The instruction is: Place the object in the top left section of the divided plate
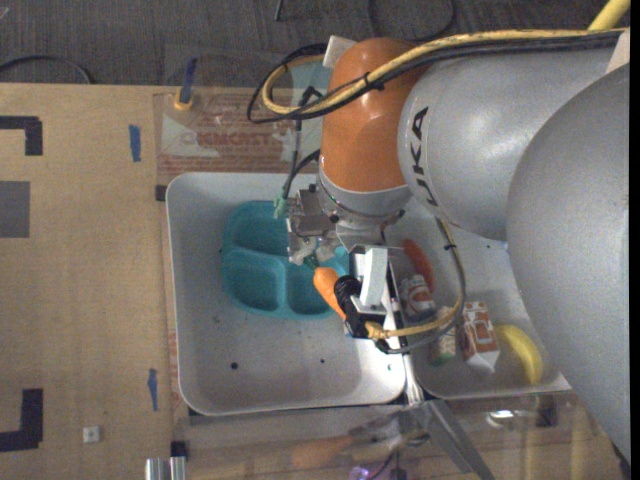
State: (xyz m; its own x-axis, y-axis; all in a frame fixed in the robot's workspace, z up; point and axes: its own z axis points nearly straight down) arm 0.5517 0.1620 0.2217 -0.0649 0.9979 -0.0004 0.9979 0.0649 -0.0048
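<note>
A teal divided plate [252, 263] lies in the left white bin [200, 298], towards its upper middle. My gripper [303, 248] hangs over the plate's right half, under the orange band of the wrist. A small orange object [324, 285], shaped like a carrot piece, shows just below and right of the gripper, at the plate's right edge. Whether it is in the gripper or resting on the plate I cannot tell, since the wrist hides the contact. The plate's left sections show bare teal.
The right bin [470, 383] holds a red-orange object [419, 261], a small can [416, 294], a carton [479, 331] and a yellow banana [523, 354]. My arm covers most of that bin. Bare white floor [280, 358] lies below the plate.
</note>
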